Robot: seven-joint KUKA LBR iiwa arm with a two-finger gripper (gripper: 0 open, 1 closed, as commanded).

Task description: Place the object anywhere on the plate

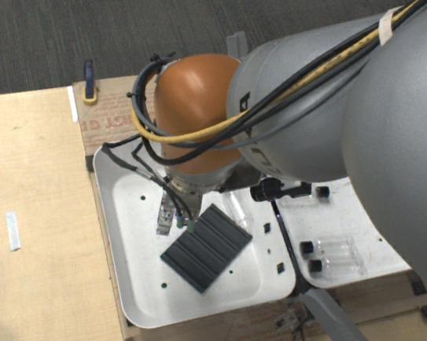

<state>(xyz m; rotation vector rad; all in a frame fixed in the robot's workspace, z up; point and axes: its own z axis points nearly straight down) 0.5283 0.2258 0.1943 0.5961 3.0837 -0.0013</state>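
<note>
Lining a tan bench (38, 271) (dark carpet (174, 13) behind), two white bins (137, 296).

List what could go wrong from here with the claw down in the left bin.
1. The claw sits at the upper-left edge of the dark ribbed plate, so a release may drop anything it carries onto the bin floor rather than the plate.
2. The plate lies tilted in the bin, so a nudge might slide it.
3. The arm hides the spot beneath it, so contact there cannot be checked.
</note>
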